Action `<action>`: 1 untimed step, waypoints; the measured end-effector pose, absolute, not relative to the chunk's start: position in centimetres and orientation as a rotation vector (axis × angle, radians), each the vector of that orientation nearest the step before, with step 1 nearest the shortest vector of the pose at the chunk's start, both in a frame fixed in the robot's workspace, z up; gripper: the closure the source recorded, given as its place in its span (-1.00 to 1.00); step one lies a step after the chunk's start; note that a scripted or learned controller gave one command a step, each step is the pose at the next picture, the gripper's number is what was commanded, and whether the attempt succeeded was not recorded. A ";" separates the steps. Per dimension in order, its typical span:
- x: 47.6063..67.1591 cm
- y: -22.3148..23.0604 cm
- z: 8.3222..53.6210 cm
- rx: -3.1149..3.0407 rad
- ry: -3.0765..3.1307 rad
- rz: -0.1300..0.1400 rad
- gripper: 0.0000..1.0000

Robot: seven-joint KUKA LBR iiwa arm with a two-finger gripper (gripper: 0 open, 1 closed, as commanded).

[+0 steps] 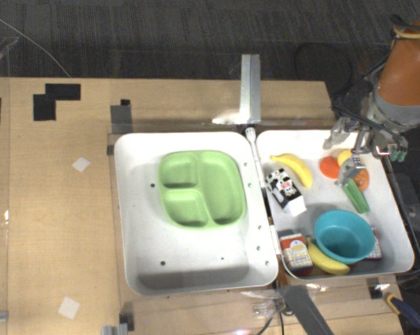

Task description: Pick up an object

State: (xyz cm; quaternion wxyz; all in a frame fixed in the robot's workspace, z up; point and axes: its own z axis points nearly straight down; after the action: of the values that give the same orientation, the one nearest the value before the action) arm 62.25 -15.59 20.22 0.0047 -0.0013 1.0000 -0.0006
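Observation:
My gripper (349, 145) hangs over the far right corner of the right bin (401, 226), its fingers spread open with nothing clearly between them. Just below it lie an orange ball (329, 166), a small yellow piece (346, 157), a second orange item (361, 180) and a green stick-shaped item (356, 198). A banana (292, 168) and a black-and-white cow-print carton (284, 188) lie to the left of these. A blue bowl (345, 236) sits near the front, with another banana (328, 261) and a red box (295, 252) beside it.
The left bin (139, 222) holds a green divided plate (200, 188). A metal post (251, 92) stands behind the divider between the bins. The arm's orange band (404, 71) is at the upper right. Wooden bench surrounds the bins.

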 end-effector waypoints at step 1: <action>61.3 -20.1 9.5 0.089 3.123 -0.006 -1.00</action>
State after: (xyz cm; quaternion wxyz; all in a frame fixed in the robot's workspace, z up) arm 61.32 -20.08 9.48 0.0089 0.0285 0.9996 -0.0021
